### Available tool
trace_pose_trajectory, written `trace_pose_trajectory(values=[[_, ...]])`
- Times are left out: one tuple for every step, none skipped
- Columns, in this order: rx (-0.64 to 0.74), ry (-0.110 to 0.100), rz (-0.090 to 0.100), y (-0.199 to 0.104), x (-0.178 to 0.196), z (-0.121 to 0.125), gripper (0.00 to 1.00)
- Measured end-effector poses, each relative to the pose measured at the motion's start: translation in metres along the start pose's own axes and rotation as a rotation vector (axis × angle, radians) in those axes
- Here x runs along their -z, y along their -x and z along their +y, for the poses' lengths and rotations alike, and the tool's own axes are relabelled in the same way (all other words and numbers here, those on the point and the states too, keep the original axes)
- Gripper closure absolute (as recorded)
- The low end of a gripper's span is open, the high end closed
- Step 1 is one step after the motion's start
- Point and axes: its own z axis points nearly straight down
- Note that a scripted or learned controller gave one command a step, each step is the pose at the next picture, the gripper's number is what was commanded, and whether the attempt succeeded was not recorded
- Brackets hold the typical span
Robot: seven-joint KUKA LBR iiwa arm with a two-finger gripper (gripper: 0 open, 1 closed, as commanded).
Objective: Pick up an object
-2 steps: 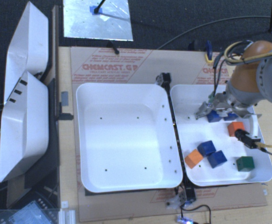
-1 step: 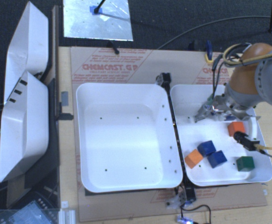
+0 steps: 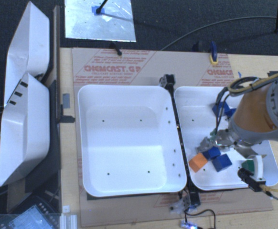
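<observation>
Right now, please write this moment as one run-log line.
arm: over right bin | gripper: low, by blue blocks and orange block | grasp: unconfirmed

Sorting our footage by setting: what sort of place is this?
Probably a robotics lab test bench: a robot arm reaches over two white bins on a taped-down board, with small blocks for picking.

- Orange block [image 3: 198, 163]: a small cube-like piece lying in the right-hand bin [image 3: 189, 101], near that bin's left wall and toward its front edge, turned at an angle.
- Blue block [image 3: 211, 153]: just beside the orange one, up and to its right, tilted.
- Second blue block [image 3: 221, 162]: a darker blue cube immediately right of the orange one, touching or nearly touching the first blue block.
- Green object [image 3: 248, 165]: small, at the bin's front right; shape unclear.
</observation>
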Motion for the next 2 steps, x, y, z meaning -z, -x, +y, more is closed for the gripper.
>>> trace_pose_trajectory(values=[[0.001, 0.005, -0.001, 0.0, 0.011, 0.002, 1.0], [0.009, 0.011, 0.001, -0.081, 0.104, 0.044, 1.0]])
